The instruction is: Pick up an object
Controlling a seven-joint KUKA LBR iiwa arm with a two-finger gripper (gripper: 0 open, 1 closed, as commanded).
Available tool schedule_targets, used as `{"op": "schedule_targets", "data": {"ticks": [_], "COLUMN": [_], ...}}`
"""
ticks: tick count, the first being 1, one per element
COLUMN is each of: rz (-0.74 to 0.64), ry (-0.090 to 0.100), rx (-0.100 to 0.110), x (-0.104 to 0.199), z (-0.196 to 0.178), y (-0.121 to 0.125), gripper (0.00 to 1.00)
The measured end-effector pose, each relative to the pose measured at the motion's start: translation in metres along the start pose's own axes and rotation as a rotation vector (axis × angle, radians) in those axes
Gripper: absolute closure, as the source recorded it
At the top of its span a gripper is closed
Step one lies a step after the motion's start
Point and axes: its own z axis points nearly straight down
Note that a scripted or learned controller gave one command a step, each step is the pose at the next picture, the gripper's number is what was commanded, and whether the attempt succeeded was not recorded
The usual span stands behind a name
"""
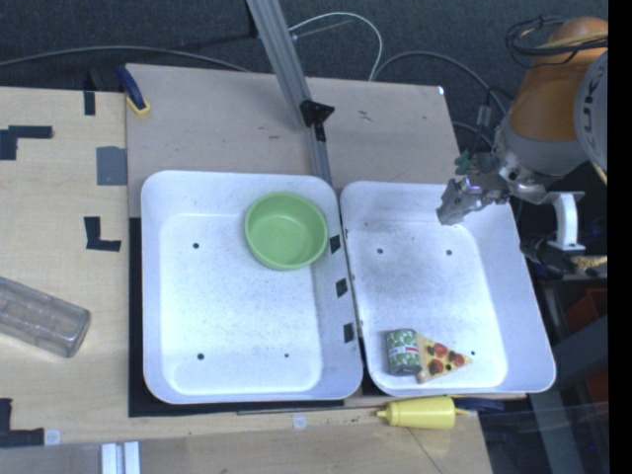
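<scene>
Arm: grey KUKA arm with an orange band, entering from the right side of the view, its wrist above the upper right corner of the right bin
Gripper (456,205): hangs over the upper right part of the right bin, near its back rim; nothing is seen between its fingers, and whether they stand apart or together cannot be told from this angle
Right bin (513,294): shallow white tray, speckled floor, touching the left bin along its inner edge
Green can (402,352): small green can lying on its side in the lower part of the right bin, well apart from the gripper
Pizza slice (440,357): toy wedge with red spots, just beside the green can on its right, seemingly touching it, near the front rim of the right bin
Left bin (163,294): shallow white tray
Green bowl (286,230): upright, round, sitting in the upper right part of the left bin, close to the shared edge
Yellow bottle (421,414): lies on its side on the bench, just in front of the right bin's front rim
Clear container (39,317): transparent cylinder lying on the bench, left of the left bin, well apart from it
Metal pole (281,47): grey bar slanting down from the top toward the gap between the 2 bins
</scene>
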Motion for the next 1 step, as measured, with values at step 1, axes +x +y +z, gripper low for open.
{"op": "schedule_targets", "data": {"ticks": [1], "rz": [0.000], "ry": [0.000], "rx": [0.001], "x": [0.0517], "z": [0.0053], "y": [-0.0237], "gripper": [1.00]}}
